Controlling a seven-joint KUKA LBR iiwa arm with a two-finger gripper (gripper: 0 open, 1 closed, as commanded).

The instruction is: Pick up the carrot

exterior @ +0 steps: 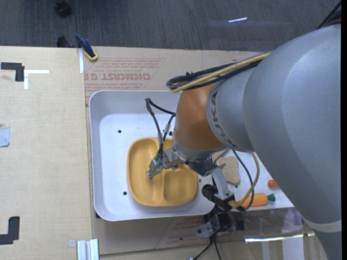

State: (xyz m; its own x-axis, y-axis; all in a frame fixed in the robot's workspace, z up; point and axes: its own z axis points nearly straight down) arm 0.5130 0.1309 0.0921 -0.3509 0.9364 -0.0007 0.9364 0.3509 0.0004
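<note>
My hand [154, 169] hangs over the yellow dish [142, 169] in the white bin [108, 145], and whether it's open or closed I cannot tell. The carrot [255, 200] lies well to the right of that dish, beside the bread slice [230, 169], partly under my arm. Closing here would likely catch the dish, not the carrot.

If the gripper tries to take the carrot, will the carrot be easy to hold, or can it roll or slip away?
The carrot looks small, smooth and tapered with a green tip, so it is probably a light, stiff toy. Its rounded shape suggests it may roll or squirt out sideways if pinched off-centre. It lies at the white bin's lower right edge, partly behind cables, which could make a clean grasp harder.
</note>
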